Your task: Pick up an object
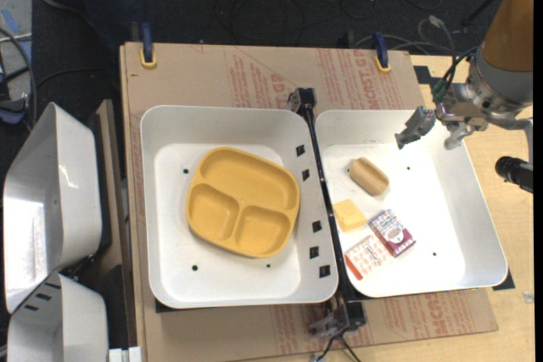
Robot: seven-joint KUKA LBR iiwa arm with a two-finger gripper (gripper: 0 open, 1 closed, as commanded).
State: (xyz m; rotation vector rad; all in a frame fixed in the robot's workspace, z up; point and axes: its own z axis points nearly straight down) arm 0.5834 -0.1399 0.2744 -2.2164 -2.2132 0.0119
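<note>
Pincer over right bin's far edge, bread roll nearer, leftward

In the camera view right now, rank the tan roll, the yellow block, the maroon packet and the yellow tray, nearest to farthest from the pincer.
Measured from the pincer above the right bin's far edge:
1. Tan roll, far part of the right bin.
2. Yellow block, by the divider.
3. Maroon packet, mid right bin; close to the block's rank.
4. Yellow tray, left bin.

The bench is covered by a brown cardboard sheet. Two shallow white bins rest on it side by side: left bin, right bin.
</note>
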